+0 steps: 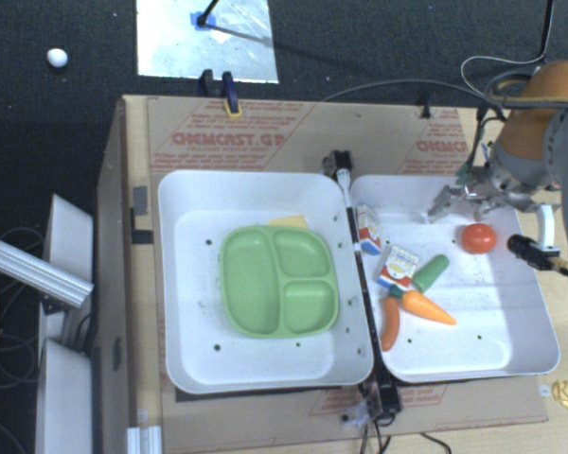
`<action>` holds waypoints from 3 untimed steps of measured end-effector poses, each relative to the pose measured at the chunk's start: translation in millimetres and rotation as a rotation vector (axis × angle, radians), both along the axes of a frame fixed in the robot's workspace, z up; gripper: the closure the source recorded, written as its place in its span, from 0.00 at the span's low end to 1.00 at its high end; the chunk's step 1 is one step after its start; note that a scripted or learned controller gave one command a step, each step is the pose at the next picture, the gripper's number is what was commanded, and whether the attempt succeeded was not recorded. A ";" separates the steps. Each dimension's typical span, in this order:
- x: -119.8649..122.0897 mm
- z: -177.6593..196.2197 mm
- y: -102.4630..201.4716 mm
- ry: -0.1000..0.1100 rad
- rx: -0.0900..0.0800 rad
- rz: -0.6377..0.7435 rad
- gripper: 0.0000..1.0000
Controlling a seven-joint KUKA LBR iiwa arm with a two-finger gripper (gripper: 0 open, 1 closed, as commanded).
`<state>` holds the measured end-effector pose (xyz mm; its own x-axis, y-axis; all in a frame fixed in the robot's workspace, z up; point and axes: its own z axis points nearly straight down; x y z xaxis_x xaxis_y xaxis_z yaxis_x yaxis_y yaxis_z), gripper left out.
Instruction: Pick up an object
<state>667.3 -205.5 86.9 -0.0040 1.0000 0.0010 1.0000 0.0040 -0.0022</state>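
Gripper (466,200) spread apart, gripping nothing, poised just above and left of the red tomato (478,238); tomato round, no long axis.

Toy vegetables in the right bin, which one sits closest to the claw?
The red tomato, just below the claw near the bin's upper right. The green cucumber and two orange carrots lie farther down, toward the bin's middle.

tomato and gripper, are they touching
Apart. The camera view shows a strip of white bin floor between the gripper and the tomato, which sits below it in the right bin.
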 end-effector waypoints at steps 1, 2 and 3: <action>1.8 -2.4 26.0 -0.004 -0.001 0.001 0.00; 2.0 -2.0 58.6 -0.004 -0.001 0.002 0.00; 2.0 -2.0 109.3 -0.004 0.000 0.001 0.00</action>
